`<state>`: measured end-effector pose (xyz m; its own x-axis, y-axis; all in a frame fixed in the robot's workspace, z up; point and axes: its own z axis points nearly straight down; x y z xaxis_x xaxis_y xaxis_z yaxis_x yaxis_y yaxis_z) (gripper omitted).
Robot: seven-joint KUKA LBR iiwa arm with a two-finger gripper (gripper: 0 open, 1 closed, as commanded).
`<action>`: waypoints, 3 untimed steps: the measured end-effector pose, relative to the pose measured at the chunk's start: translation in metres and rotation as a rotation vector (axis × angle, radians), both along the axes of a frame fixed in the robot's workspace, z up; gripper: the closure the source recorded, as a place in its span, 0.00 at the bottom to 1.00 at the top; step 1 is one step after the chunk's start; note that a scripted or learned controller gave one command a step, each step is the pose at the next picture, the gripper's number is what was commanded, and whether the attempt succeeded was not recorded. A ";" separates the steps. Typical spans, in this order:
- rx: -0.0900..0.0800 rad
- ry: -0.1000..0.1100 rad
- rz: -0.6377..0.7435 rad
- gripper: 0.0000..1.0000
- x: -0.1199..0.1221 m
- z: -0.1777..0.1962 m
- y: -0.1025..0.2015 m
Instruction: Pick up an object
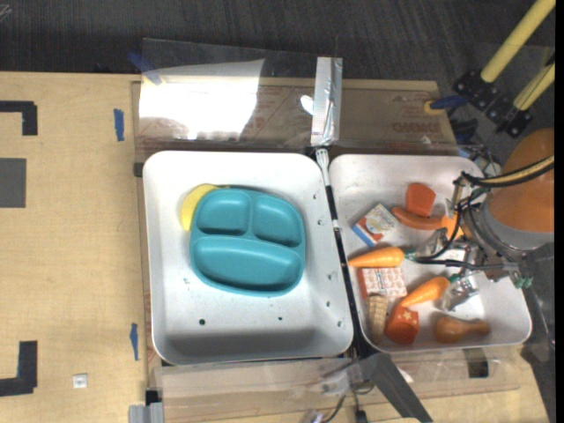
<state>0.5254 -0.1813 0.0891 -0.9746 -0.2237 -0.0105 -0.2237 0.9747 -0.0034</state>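
The right bin (361,179) holds several toy foods. An orange carrot (377,256) lies at its left side, and a second carrot (423,291) lies slantwise near the middle. Below that one sit a red piece (402,324) and a brown lump (458,328). A small white box (375,223), a printed packet (382,280) and an orange-red cup (421,198) lie further back. My gripper (460,287) reaches down into the bin's right half, its tip right beside the upper end of the second carrot. Cables and the wrist hide how it meets the carrot.
The left bin (167,263) carries a teal divided plate (248,239) with a yellow piece (190,203) poking out behind it. A taped clear divider (326,104) stands at the back between the bins. The arm's orange band (529,192) overhangs the right bin's edge.
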 end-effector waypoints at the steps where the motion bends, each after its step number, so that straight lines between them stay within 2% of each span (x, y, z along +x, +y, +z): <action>1: -0.001 -0.001 0.081 0.00 0.072 -0.001 -0.006; 2: 0.000 0.000 0.021 0.00 0.015 0.000 0.025; 3: -0.004 -0.014 0.024 1.00 0.019 0.013 0.025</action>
<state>0.5446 -0.1559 0.1017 -0.9687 -0.2470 -0.0228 -0.2469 0.9690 -0.0101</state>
